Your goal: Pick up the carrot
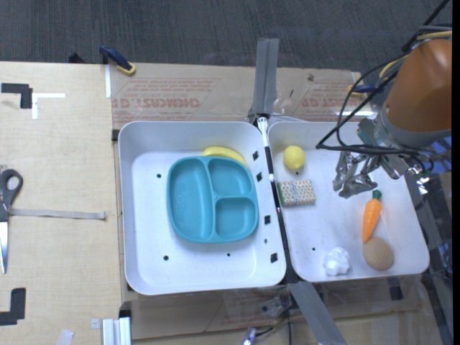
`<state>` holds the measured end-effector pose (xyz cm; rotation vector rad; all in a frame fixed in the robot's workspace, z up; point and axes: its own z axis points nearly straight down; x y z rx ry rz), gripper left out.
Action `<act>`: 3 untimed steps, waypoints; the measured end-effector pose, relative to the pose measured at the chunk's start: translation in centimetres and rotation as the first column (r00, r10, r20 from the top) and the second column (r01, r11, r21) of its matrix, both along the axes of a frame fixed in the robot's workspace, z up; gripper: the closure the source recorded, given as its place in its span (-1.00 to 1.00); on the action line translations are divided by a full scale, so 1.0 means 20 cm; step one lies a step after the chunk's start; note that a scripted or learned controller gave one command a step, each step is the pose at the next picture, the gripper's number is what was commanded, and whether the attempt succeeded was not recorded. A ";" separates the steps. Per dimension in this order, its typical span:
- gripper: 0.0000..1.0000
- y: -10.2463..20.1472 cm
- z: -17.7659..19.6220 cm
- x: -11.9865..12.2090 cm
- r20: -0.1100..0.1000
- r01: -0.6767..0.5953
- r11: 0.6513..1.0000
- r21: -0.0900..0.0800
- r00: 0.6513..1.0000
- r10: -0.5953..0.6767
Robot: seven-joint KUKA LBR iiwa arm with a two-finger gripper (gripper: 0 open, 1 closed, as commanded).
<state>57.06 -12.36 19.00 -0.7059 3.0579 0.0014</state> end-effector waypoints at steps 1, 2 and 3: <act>1.00 -0.24 -0.36 -0.14 0.000 0.022 1.000 -0.001 1.000 -0.022; 1.00 -0.49 0.21 0.39 0.007 -0.015 1.000 -0.001 1.000 0.015; 1.00 -0.22 0.47 0.45 0.006 -0.034 0.999 -0.001 0.999 0.034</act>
